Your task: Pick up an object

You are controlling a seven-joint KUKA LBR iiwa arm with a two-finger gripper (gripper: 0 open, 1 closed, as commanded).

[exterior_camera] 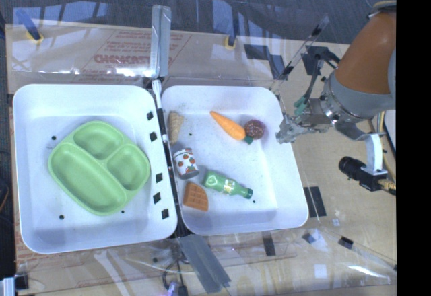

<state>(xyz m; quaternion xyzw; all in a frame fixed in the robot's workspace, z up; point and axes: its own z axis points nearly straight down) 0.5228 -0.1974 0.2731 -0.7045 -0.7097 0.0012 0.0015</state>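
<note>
The right bin (289,180) holds an orange carrot (228,125), a dark red-brown round thing (254,128), a green bottle (226,184) lying on its side, a small printed can (186,162), a tan waffle-like piece (196,197) and a pale cone (176,125) by the left wall. My gripper (288,132) hangs over the bin's right rim, to the right of the round thing, with nothing seen in it.
A green divided plate (98,165) lies in the left bin (27,220). A metal divider (159,42) stands between the bins at the back. Clear plastic sheeting and tape marks cover the bench around the bins.
</note>
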